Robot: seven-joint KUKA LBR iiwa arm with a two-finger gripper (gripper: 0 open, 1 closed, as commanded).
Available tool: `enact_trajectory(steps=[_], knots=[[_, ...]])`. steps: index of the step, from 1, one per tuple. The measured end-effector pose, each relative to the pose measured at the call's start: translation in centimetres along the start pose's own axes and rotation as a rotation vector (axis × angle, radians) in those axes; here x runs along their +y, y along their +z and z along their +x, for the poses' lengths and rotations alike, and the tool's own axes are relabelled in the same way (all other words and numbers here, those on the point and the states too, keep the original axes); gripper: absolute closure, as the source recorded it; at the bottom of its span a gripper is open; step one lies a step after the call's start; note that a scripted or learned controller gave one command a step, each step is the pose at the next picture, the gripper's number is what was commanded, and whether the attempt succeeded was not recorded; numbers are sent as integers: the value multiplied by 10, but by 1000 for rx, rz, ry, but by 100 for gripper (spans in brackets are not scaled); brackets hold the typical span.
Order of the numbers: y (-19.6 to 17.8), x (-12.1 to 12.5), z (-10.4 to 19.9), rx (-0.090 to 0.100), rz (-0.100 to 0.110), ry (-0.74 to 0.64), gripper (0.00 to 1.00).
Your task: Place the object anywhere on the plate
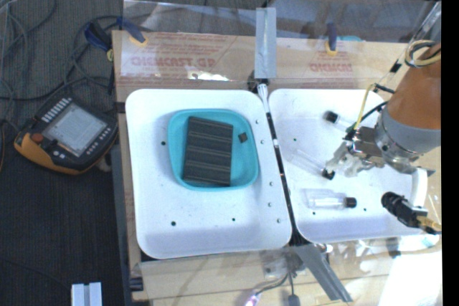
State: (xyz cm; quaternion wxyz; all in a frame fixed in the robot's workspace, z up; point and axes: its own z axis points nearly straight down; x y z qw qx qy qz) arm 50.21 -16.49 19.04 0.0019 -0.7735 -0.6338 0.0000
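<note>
Dark ribbed block (208, 151) flat on blue plate (247, 168)

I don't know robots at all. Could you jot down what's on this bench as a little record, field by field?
left bin: holds a blue plate
on the plate: a dark ribbed block and a small black cube
right bin: clear vials with black caps, one lying near the front, one near the back
arm: reaches in from the right, gripper low over the right bin
off the bench, left: a handheld control pad on the floor
</note>
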Motion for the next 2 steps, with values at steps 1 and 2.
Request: enact_trajectory(steps=[1, 2], knots=[[0, 0, 0, 0, 0, 0, 0], [-62, -8, -57, -5, -2, -242, 0]])
